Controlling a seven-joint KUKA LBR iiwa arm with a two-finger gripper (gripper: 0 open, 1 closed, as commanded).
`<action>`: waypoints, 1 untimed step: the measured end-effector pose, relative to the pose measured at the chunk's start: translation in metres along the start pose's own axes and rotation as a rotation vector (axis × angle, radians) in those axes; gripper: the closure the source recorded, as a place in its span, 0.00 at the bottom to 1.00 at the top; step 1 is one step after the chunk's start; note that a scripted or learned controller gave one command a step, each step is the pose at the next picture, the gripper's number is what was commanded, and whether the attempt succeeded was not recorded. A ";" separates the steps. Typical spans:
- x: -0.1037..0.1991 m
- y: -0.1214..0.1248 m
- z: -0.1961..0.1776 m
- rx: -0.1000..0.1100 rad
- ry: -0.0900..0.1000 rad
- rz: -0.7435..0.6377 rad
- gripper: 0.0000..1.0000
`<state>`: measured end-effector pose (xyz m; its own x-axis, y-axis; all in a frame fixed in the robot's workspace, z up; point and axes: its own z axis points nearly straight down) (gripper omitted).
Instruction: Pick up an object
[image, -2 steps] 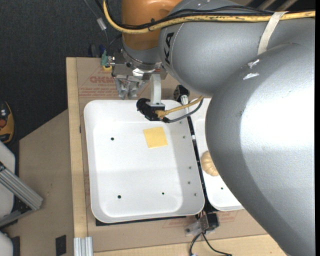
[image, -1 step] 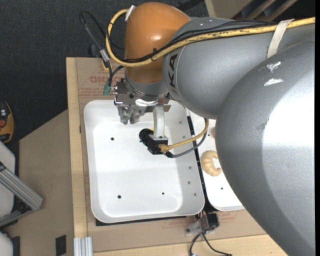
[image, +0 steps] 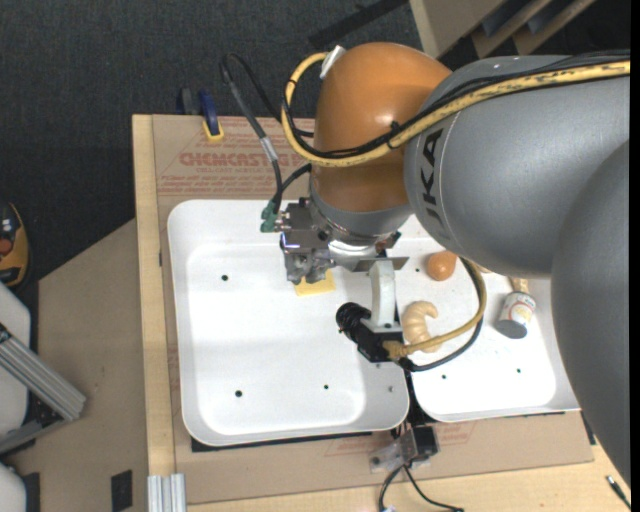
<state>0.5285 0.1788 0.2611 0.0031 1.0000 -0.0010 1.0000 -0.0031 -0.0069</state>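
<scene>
Camera view is looking down on a brown bench (image: 160, 300) that is holding two white bins side by side. The big grey arm (image: 520, 150) is reaching in from the right, and its round orange band (image: 375, 95) is sitting right above the wrist. Yellow and black cables (image: 300, 130) are looping around the band.

The gripper (image: 308, 268) is pointing down into the left bin (image: 250, 390), near the back of it. A small yellow block (image: 315, 285) is lying on the bin floor right under the gripper tip (it looks like a little piece of cheese). The gripper is touching or almost touching the block, but I cannot tell which. Whether the claw is open or closed I cannot tell either, because the wrist is hiding most of it.

The right bin (image: 490, 395) is holding a few more things. A small orange ball (image: 440, 265) is sitting near the back. A pale curved thing like a croissant (image: 418, 318) is lying just beside the wall between the two bins. A little white and grey thing (image: 515, 310) is resting farther right, close to the arm.

A black plug on a yellow cable (image: 362, 330) is hanging down from the arm, over the edge where the bins are meeting.
</scene>
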 end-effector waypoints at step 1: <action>-0.064 0.017 -0.012 -0.009 0.000 0.003 1.00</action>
<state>0.5459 0.1144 0.2729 0.0064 1.0000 -0.0015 1.0000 -0.0064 0.0026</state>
